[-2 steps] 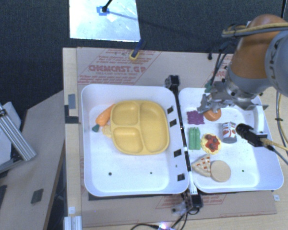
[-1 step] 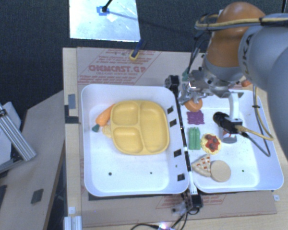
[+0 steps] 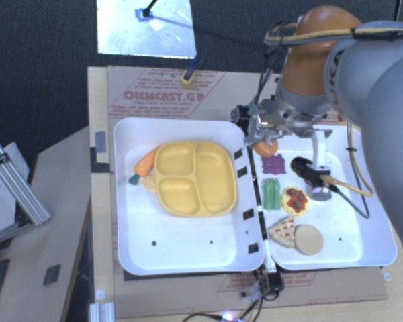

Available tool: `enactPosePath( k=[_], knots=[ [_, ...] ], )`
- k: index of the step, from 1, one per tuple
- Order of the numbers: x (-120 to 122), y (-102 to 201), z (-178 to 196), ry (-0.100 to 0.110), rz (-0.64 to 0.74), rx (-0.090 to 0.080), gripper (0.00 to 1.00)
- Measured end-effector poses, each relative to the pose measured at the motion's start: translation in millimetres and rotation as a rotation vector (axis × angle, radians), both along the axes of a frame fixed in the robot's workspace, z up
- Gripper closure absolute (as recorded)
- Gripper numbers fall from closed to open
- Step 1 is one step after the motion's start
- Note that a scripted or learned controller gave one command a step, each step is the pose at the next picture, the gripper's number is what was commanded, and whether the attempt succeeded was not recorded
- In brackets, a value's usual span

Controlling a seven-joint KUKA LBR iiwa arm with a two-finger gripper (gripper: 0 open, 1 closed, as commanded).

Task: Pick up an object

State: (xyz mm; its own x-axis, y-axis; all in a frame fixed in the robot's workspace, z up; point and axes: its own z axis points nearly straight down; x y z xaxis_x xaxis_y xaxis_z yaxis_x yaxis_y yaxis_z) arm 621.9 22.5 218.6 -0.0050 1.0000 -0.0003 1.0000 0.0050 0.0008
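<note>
End effector (image 3: 258, 131) is over the far-left corner of the right shallow white bin (image 3: 369, 247), tight to the wall shared with the other bin. Can't tell how open it is or whether it has hold of anything. Nearest candidate is the small orange rounded toy piece (image 3: 265, 147), just on the near-edge side of the end effector. Touching or a hair apart, can't resolve. It's roughly round with no real long axis, so my read is a short straight drop with wrist angle not critical. Down that left wall toward the near edge: purple bumpy grape-like piece (image 3: 274, 164), green ribbed piece (image 3: 273, 193) with long axis far-to-near, round pizza-like disc with red topping (image 3: 295, 201), pizza slice (image 3: 281, 233) and plain tan round disc (image 3: 308, 239). The left shallow white bin (image 3: 181, 243) carries a yellow sectioned plastic tray (image 3: 193, 178), sections bare. An orange toy carrot (image 3: 146, 161) lies against the tray's left edge, angled toward the bin's left wall.
</note>
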Motion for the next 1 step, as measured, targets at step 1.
enactPosePath(
  k=[1],
  knots=[
    [9.4, 7.1, 15.1, -0.002, 0.001, 0.001, 1.00]
  ],
)
